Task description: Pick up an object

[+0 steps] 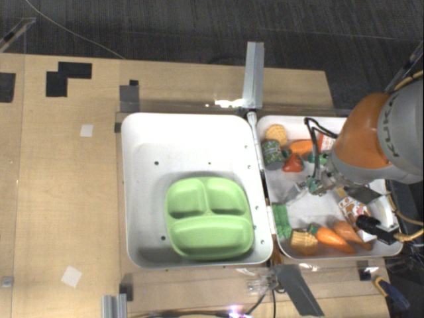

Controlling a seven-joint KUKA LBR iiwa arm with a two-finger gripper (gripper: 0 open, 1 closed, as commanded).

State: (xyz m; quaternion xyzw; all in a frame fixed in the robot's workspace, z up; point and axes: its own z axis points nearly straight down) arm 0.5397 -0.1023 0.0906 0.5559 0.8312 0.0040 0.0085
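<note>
My gripper (pixel 311 185) hangs low over the middle of the right bin (pixel 291 201), with the arm's orange band (pixel 361 141) above it. Just behind it lie a red pepper (pixel 293 163), an orange carrot (pixel 303 146), a green can (pixel 271 152) and a yellow piece (pixel 276 134). Along the bin's front edge sit a corn cob (pixel 303 240), a second carrot (pixel 333 238), a green piece (pixel 283 220) and a printed packet (pixel 350 208). I see nothing between the gripper and the bin floor.
The left bin (pixel 142 151) holds a green divided plate (pixel 209 216) in its front half. A metal post (pixel 254 75) stands behind the wall between the two bins. The wooden bench (pixel 59 197) spreads out to the left.
</note>
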